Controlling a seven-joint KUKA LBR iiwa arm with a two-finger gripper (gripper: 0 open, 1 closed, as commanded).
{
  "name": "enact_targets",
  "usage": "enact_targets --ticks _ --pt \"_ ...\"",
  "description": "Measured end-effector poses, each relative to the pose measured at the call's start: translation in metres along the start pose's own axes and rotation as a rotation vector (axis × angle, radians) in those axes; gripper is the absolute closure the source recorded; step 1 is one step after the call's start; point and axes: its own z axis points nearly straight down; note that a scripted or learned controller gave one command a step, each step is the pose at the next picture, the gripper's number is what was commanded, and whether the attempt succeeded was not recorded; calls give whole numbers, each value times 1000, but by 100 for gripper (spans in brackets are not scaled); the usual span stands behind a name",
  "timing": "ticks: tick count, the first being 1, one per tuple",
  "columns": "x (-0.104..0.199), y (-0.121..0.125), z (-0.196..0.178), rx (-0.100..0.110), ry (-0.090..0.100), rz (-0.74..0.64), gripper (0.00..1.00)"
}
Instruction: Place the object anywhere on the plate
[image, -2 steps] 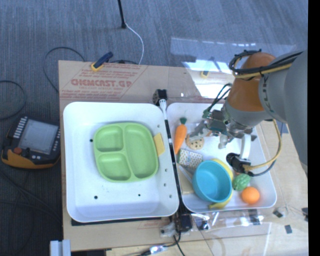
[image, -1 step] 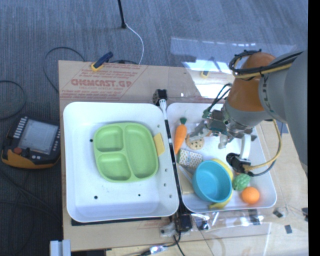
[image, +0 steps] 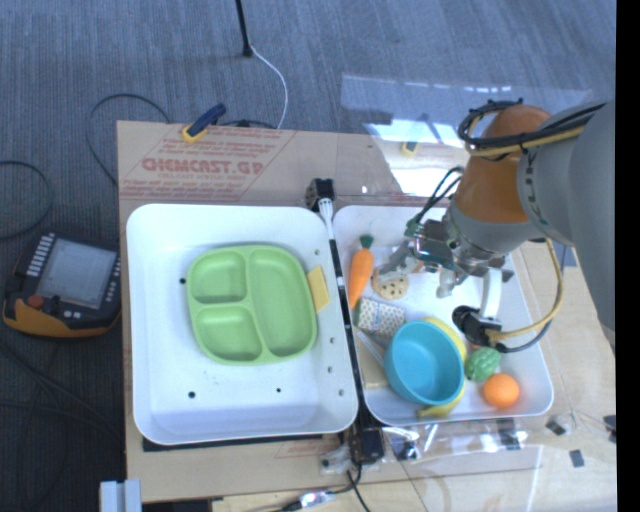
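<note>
The green three-compartment plate (image: 249, 303) lies in the left bin (image: 160, 390) with nothing on it. In the right bin (image: 530, 395) are a toy carrot (image: 358, 275), a round speckled cookie (image: 392, 287) and a patterned wedge (image: 380, 317). My gripper (image: 419, 274) hangs over the upper middle of that bin, just right of the carrot and above the cookie. Its fingers are spread open with nothing between them.
A blue bowl (image: 424, 362) rests on a yellow item (image: 452, 340) at the front of the right bin. A green broccoli-like piece (image: 483, 362) and an orange ball (image: 501, 391) sit in its front right corner. A black cable (image: 520, 335) loops off the wrist.
</note>
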Motion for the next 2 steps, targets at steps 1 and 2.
enact_targets --ticks 1,2 --pt "0 0 0 0 0 0 0" --pt "0 0 0 0 0 0 0"
